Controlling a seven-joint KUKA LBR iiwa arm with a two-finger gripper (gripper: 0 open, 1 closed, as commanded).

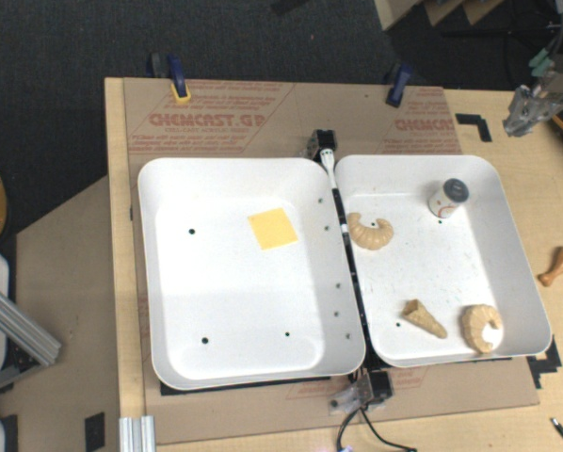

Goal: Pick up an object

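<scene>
Choosing which piece to pick from the two bins on the counter point(121, 252)

The yellow square point(272, 228) is lying flat and alone in the left bin point(168, 347); the right bin point(517, 252) is holding a curled pastry piece point(371, 233) near the divider, a small grey-topped cylinder point(447, 197), a wedge-shaped piece point(424, 319) and a rounded bread piece point(481, 328). I cannot tell the tool's state. In my judgement the cylinder or wedge is offering better sides to close on than the flat square; coming straight down, well off the bin walls, is looking wise.
</scene>
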